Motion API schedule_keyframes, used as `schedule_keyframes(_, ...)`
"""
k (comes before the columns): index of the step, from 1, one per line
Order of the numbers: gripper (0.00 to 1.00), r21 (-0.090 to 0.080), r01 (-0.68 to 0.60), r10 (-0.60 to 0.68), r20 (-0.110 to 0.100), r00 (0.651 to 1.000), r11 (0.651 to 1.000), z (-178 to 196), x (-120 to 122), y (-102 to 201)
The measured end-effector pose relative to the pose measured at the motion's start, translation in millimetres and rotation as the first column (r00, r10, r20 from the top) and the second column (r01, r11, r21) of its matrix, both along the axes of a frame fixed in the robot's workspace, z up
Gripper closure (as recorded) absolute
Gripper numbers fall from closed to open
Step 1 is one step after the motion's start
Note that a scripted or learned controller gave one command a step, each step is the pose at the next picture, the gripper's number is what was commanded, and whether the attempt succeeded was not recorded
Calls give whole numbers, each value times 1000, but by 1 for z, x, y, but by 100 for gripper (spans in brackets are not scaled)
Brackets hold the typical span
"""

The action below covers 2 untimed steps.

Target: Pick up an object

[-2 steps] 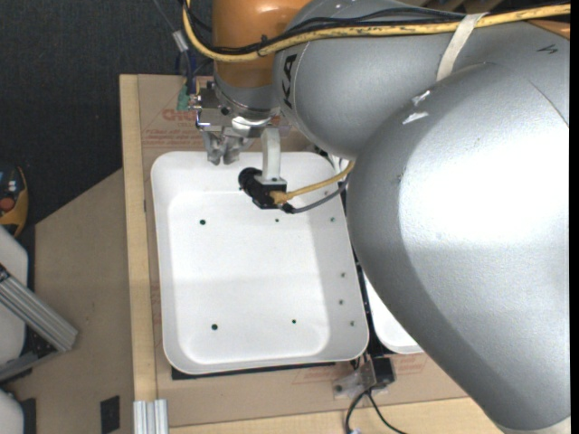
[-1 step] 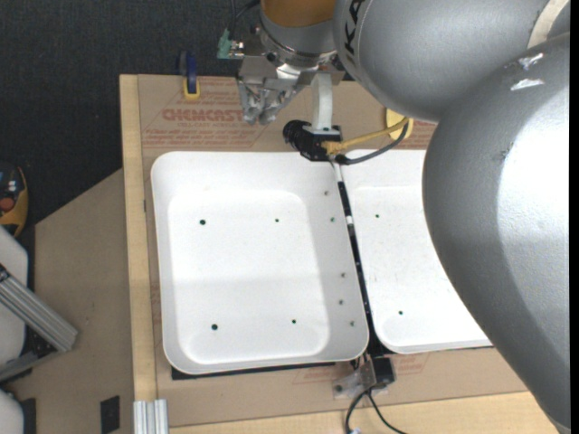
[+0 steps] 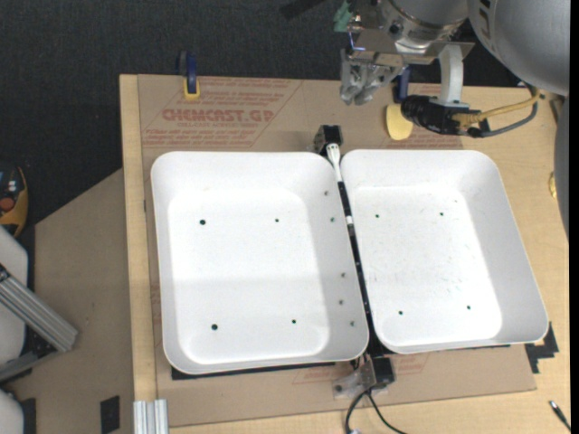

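Grey arm (image 3: pixel 534 16), raised highest above the bench at upper right of the frame: smooth rounded metal casing with an orange band at the top edge. Brown board (image 3: pixel 136 242): flat, matt, fibrous sheet printed with red lettering at upper left, lying under both bins. Left bin (image 3: pixel 163 269): shallow white moulded plastic with rounded corners and a glossy floor marked by four small dark dots. Right bin (image 3: pixel 516 242): same make, with a faintly speckled floor, touching the left bin along a black strip (image 3: pixel 348 233) down the middle. Gripper (image 3: pixel 362 87): metallic, hanging above the board beyond the bins at upper centre; whether it is apart or together cannot be told, and nothing is seen held in it. Blue clamp (image 3: pixel 189 72): small, on the board's far edge at upper left. Pale yellow piece (image 3: pixel 398 122): small, rounded and matt, lying on the board just beyond the right bin's far rim and just beside the gripper. It is the only loose candidate for the task's thing, though it may belong to the rig. Judged light, possibly soft and not fragile; best taken across its narrower width from directly above.
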<state>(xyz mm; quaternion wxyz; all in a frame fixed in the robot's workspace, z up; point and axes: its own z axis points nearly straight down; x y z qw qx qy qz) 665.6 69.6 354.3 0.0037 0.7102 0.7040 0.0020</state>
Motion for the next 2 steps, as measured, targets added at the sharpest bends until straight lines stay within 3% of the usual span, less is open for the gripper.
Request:
schedule_keyframes(1,100,2,-10,10,-16,1000,1000,-89,0,34)
schedule_keyframes(2,100,3,-8,8,-10,1000,1000,-59,-17,18)
